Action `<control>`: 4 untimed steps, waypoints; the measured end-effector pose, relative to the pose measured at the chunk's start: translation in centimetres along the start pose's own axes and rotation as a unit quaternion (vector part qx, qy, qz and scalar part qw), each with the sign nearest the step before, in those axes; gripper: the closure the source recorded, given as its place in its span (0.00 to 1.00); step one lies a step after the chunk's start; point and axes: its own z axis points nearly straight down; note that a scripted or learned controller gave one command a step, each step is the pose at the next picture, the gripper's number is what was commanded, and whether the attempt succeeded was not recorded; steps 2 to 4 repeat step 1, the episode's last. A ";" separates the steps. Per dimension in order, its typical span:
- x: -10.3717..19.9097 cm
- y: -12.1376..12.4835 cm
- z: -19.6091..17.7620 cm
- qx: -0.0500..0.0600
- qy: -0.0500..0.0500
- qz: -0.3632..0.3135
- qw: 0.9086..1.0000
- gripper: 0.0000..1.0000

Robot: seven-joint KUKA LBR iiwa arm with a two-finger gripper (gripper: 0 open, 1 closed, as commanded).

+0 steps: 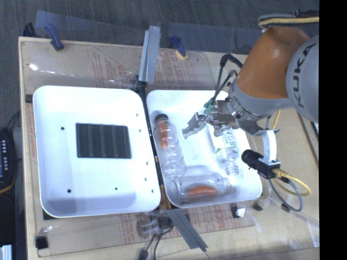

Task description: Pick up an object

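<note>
Arm over right bin [249,191].
Gripper [203,122] hung above clear bottles [169,145]; finger spread and any hold: cannot tell.

The bench [81,64] bears a left bin [49,145] and right bin [162,99].

Bench [81,229] of pale wood, overlaid with a clear sheet bearing faint red print, set on dark grey carpeted floor [162,4]. Blue clamps [54,39] grip the sheet at the bench's far edge. A grey metal bar [149,53] lies across the far edge at mid-bench. Lighting is even.
</note>
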 end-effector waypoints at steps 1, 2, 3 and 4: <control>-7.3 0.2 2.9 0.000 0.000 0.019 1.000 0.00; -7.3 0.2 2.9 0.000 0.000 0.019 1.000 0.00; -7.3 0.2 2.9 0.000 0.000 0.019 1.000 0.00; -7.3 0.2 2.9 0.000 0.000 0.019 1.000 0.00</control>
